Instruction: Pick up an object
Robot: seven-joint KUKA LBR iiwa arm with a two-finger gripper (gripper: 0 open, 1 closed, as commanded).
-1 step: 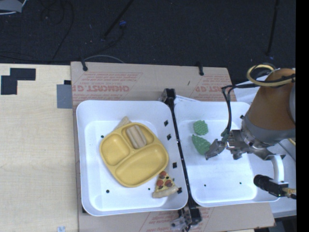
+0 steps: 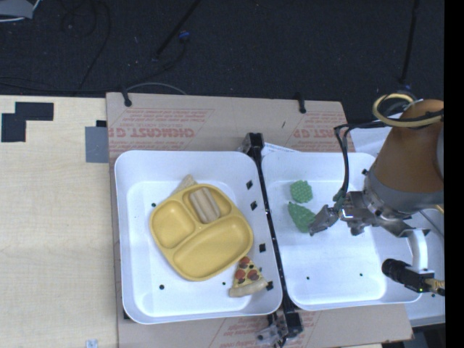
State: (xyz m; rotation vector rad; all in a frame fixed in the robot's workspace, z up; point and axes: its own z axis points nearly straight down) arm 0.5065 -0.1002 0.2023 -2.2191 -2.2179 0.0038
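Note:
Two green toy pieces lie in the right bin (image 2: 341, 288): a small bumpy one (image 2: 301, 191) toward the back and a flatter leaf-like one (image 2: 299, 215) just in front of it. My gripper (image 2: 320, 224) reaches in from the right and hangs low at the right edge of the flatter green piece, touching or nearly touching it. Nothing is visibly lifted. The orange-banded wrist (image 2: 409, 158) covers the bin's right side.
The left bin (image 2: 138, 194) holds a yellow divided plate (image 2: 206, 249) with a hot-dog bun (image 2: 205, 205) in its back compartment. A toy pizza slice (image 2: 248, 279) lies by the plate's front right. A black divider (image 2: 264, 223) separates the bins.

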